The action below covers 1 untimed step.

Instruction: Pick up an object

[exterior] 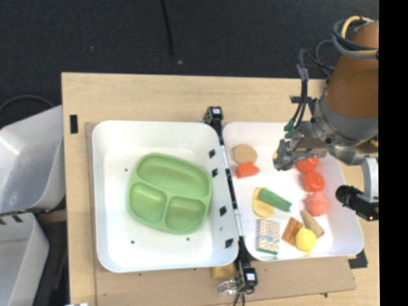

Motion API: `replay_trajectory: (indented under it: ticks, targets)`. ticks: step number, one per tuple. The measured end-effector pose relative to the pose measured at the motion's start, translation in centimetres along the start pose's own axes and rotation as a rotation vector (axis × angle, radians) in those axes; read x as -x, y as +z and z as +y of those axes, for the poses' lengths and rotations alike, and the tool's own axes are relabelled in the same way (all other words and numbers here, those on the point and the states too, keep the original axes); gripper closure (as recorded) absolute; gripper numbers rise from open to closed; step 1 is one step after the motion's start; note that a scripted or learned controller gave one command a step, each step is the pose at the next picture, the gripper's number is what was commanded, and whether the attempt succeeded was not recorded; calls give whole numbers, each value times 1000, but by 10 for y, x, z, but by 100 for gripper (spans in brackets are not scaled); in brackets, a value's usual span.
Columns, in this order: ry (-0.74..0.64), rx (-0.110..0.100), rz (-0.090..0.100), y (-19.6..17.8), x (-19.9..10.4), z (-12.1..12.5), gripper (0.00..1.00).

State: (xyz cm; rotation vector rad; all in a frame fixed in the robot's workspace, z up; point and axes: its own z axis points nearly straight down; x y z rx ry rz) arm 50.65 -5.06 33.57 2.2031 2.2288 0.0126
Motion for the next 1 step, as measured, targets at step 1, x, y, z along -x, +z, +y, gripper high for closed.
replay_trajectory:
  ticks: [1]
  targets:
    - [-5,1,4,-91,-121,-14,100]
